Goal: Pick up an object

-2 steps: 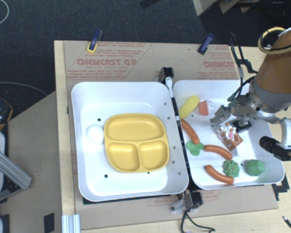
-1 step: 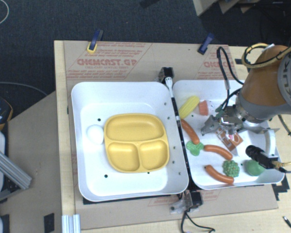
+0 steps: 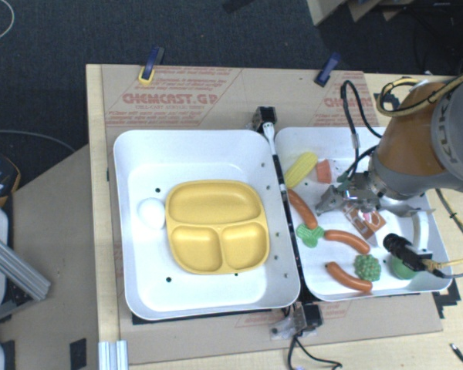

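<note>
My gripper (image 3: 347, 199) hangs low over the middle of the right bin (image 3: 417, 282), the grey and orange arm reaching in from the right. Just left of it lies an orange carrot (image 3: 302, 209) with a green top (image 3: 309, 237). A red and white piece (image 3: 367, 221) sits directly under the gripper's right side. Below are two sausages (image 3: 347, 240) (image 3: 348, 277) and a broccoli floret (image 3: 366, 267). A yellow corn cob (image 3: 300, 168) and a small red block (image 3: 324, 171) lie at the bin's upper left. Nothing visibly sits in the gripper.
The left bin (image 3: 139, 284) holds a yellow divided tray (image 3: 216, 226) and a white egg (image 3: 151, 211) beside it. A green item (image 3: 402, 269) rests near the right bin's lower right corner. Clamps hold the board's far edge.
</note>
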Available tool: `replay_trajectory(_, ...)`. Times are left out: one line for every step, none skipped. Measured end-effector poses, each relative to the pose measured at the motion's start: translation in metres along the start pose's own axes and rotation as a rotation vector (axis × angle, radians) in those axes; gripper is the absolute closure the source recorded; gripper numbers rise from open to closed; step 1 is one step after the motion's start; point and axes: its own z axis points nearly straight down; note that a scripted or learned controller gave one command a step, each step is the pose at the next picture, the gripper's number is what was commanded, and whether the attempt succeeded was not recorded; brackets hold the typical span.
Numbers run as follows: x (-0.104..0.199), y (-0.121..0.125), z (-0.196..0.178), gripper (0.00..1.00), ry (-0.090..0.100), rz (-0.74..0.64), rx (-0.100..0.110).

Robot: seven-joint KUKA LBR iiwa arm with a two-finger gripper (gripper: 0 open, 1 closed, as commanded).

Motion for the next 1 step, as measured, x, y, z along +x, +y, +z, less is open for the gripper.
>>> replay_trajectory(-0.0045, 0.0021, -0.0116, 1.0, -0.01, 0.003, -0.01)
